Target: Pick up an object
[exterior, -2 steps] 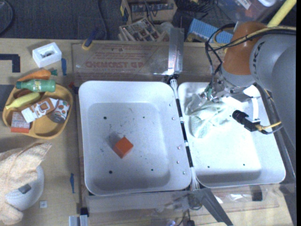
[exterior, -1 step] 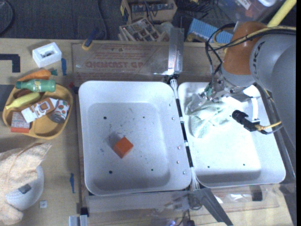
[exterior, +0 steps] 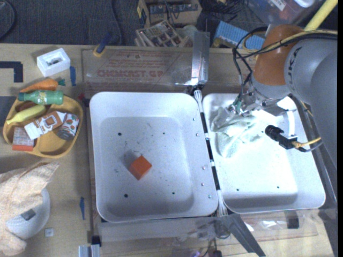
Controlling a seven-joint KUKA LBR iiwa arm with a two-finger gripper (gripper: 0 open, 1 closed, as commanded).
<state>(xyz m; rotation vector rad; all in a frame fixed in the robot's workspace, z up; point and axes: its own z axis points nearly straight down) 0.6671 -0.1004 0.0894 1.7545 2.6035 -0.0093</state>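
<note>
My two-finger gripper (exterior: 236, 107) presses into the crumpled pale cloth (exterior: 234, 130) in the right white bin (exterior: 278, 194); finger state unclear.

Matt orange block (exterior: 140, 167) in smooth white plastic bin (exterior: 107, 111).

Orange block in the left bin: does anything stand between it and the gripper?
The small orange block lies alone; the gripper is over the right bin's crumpled pale cloth. Only the low bin rims lie between.
</note>
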